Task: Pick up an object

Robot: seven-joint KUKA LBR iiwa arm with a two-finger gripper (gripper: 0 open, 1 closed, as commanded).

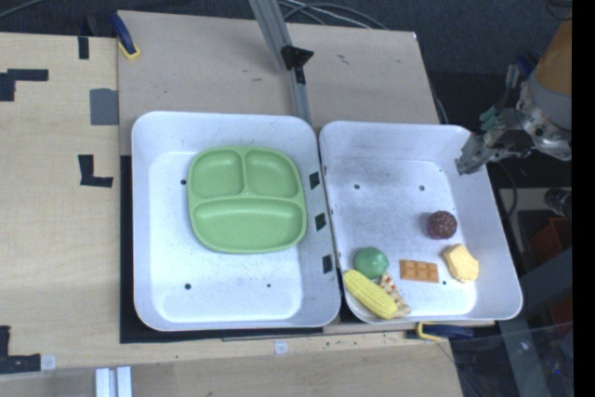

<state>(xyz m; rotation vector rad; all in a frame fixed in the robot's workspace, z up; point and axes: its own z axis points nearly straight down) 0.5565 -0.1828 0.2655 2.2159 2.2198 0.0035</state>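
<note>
The left bin (pixel 158 200) holds a green divided plate (pixel 247 199). In the right bin (pixel 372 153) (near its front edge) lie a corn cob (pixel 369 292), green ball (pixel 371 261), yellow piece (pixel 461 262), waffle (pixel 418 271) and dark red ball (pixel 442 223). The gripper (pixel 474 153) hovers over that bin's far right rim; its opening cannot be told.

left bin (pixel 158 228): tray (pixel 247 199) | right bin (pixel 390 149): food toys (pixel 409 270), front

Even, diffuse overhead light washes the two white bins (pixel 232 316) to a cool, near-glaring white, with soft, faint shadows along their rims. The wooden table (pixel 56 228) beside the bins looks pale, the floor beyond it dim, and the whole frame slightly soft and grainy.
</note>
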